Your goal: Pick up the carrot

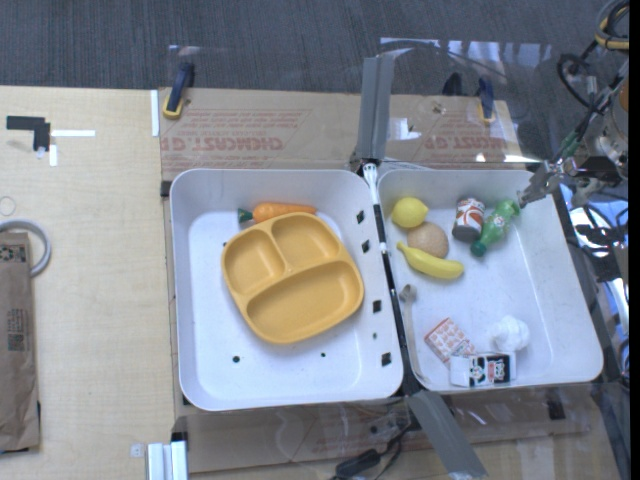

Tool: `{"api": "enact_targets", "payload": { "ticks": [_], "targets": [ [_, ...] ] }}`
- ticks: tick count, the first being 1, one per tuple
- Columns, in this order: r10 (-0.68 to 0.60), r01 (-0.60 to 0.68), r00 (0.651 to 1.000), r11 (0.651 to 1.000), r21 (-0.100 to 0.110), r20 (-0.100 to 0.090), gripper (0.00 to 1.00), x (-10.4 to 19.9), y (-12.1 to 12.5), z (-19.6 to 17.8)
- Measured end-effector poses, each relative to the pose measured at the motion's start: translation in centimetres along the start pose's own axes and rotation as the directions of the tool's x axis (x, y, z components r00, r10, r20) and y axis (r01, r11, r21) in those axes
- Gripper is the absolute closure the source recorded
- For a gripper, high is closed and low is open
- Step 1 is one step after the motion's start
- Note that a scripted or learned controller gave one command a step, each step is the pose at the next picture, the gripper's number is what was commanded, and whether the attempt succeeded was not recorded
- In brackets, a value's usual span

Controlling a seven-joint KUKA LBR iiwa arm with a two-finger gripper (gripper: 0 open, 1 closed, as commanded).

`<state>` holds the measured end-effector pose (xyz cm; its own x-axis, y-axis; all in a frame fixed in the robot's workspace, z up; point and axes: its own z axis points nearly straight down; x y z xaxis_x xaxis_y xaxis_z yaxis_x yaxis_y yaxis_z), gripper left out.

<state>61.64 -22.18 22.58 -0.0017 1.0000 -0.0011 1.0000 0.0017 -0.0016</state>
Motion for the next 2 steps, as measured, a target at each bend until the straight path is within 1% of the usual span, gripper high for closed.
{"api": "enact_targets", "payload": {
  "ticks": [1,2],
  "targets": [
    [-0.166,0.166,0.986,0.986,0.0,-0.001,0.0,7.3,-8.9,2.6],
    [-0.189,0.189,0.982,0.982,0.0,0.0,0.0,15.2,-9.6,0.4]
  ]
}}
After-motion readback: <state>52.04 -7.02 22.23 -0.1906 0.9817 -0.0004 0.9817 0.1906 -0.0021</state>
